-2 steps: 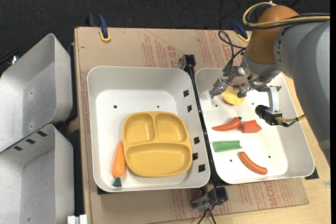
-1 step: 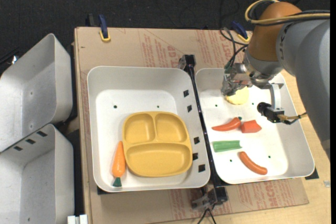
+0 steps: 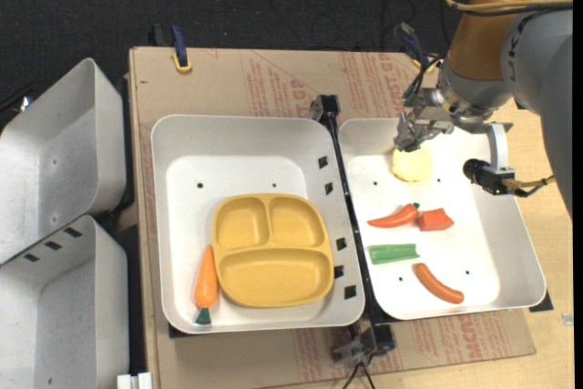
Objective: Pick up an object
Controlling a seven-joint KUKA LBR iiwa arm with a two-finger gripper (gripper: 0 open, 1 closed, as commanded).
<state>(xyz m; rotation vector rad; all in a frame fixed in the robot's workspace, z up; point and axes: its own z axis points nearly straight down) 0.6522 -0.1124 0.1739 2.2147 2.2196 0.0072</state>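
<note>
In the right bin (image 3: 510,282), a pale yellow rounded object (image 3: 412,166) lies near the back left corner. My gripper (image 3: 412,139) hangs right over its far edge, touching or almost touching it. Further forward lie a red chilli pepper (image 3: 393,217), a small red-orange piece (image 3: 436,219), a green stick (image 3: 393,253) and a reddish sausage (image 3: 438,282). None of these is lifted off the bin floor.
The left bin (image 3: 182,150) holds a yellow divided plate (image 3: 271,249) and an orange carrot (image 3: 206,280) beside its left rim. A black divider (image 3: 344,205) runs between the bins. White tubs (image 3: 55,196) stand off the bench at the left.
</note>
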